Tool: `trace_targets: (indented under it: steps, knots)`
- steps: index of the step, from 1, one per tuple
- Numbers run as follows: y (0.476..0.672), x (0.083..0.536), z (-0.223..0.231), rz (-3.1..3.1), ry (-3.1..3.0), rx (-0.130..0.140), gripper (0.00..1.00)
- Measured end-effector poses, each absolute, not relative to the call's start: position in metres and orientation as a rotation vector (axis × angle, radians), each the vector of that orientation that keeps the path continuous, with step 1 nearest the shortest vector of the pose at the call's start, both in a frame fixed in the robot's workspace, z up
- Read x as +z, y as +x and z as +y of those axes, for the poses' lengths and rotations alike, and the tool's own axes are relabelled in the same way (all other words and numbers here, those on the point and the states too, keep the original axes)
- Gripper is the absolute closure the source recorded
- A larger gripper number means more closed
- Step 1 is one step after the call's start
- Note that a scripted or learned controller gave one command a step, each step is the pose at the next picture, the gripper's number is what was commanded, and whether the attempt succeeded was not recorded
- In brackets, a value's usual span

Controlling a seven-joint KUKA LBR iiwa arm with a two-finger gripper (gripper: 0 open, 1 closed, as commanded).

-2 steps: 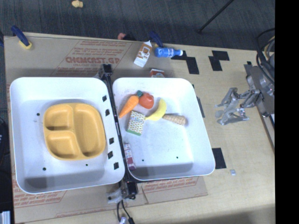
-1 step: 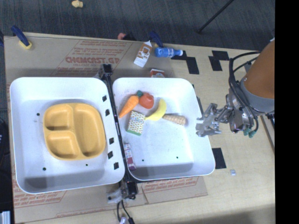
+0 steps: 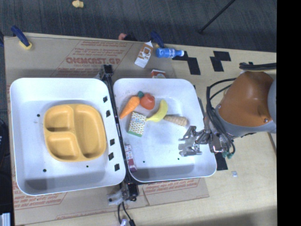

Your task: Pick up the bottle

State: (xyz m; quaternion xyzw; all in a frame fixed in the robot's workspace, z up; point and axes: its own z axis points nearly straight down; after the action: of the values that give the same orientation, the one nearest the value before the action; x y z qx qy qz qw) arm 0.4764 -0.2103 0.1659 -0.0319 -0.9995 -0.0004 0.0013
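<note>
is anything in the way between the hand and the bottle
Yes. The bottle lies on the bench beyond the right bin's far rim. The hand sits inside that bin, so the rim lies between them.

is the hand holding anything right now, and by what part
Nothing is held. The hand sits over bare floor of the right bin, nothing between its fingers; the blue bottle lies outside the bins.

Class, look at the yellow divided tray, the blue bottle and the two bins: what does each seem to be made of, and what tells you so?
Yellow divided tray: probably moulded plastic, matte, with rounded compartments and an even colour.
Blue bottle: likely plastic, slightly glossy; too small to be sure.
Bins: white, smooth, faintly shiny, thin rounded rims, so probably formed plastic.
</note>
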Motion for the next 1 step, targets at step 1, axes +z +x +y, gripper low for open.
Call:
trace_targets:
  steps: [1]
  knots:
    - [0.477, 0.2281, -0.2116, -3.086, -0.597, 0.003, 1.0]
